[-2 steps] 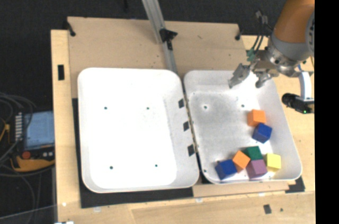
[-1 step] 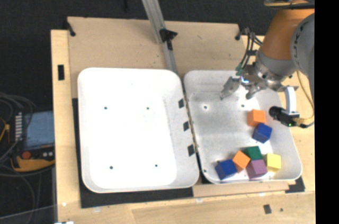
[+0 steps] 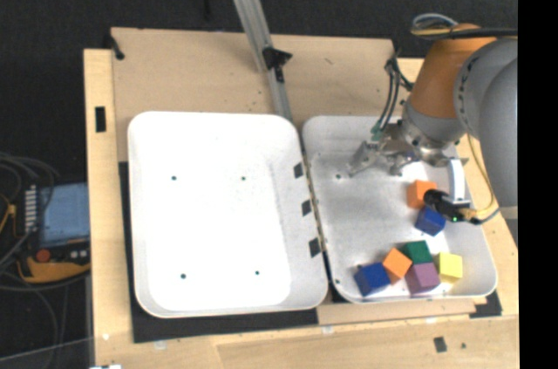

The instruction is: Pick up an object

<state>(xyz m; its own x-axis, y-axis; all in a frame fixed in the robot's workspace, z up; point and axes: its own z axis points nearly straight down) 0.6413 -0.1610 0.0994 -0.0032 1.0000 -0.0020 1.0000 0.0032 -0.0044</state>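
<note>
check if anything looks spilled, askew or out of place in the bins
Nothing stands out. The small coloured cubes, such as the yellow cube and purple cube, all lie inside the right white bin, loosely clustered near its front right corner.

The arm (image 3: 453, 97) is reaching in over the right bin (image 3: 349, 210), its gripper (image 3: 370, 156) hanging above that bin's far part. Toward the bin's near right corner, blocks are sitting close together: blue (image 3: 371, 278), orange (image 3: 398, 263), green (image 3: 418, 251), purple (image 3: 424, 277), yellow (image 3: 450, 265). Farther back along the bin's right side, another orange block (image 3: 421, 192) and another blue block (image 3: 430, 222) are lying near each other. The left bin (image 3: 218, 210) is lying just beside it.
</note>
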